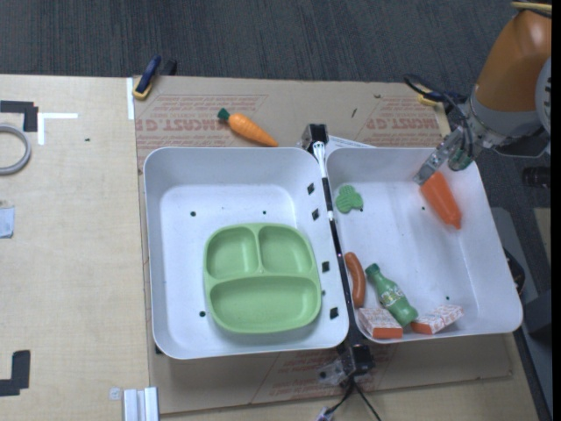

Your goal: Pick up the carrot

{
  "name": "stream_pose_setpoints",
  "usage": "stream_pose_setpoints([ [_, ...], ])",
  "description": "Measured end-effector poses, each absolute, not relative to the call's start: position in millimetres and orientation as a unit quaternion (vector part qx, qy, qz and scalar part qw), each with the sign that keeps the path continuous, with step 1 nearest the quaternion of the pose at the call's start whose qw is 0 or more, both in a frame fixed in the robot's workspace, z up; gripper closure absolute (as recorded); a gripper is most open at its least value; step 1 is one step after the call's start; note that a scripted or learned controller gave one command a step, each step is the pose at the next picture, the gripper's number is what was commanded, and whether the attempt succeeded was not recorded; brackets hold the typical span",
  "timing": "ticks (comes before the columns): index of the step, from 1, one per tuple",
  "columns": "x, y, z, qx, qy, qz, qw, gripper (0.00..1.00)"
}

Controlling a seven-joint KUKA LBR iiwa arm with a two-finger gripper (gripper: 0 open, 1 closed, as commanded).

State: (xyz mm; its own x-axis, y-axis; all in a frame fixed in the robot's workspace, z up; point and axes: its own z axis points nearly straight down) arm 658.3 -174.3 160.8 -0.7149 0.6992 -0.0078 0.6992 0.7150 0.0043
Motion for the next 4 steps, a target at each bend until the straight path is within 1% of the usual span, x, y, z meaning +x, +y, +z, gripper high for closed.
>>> stream_pose_setpoints([
  [1, 619.5, -119.4, 92.4, 0.413, 0.911, 0.0001, 0.000, 1.00],
  [2, 565.1, -174.6, 256.3, 0.424, 0.906, -0.0001, 0.002, 1.00],
  [3, 552.7, -142.7, 96.9, 0.526, 0.851, 0.0000, 0.000, 1.00],
  [4, 483.8, -222.2, 92.4, 0.446, 0.895, 0.0002, 0.000, 1.00],
])
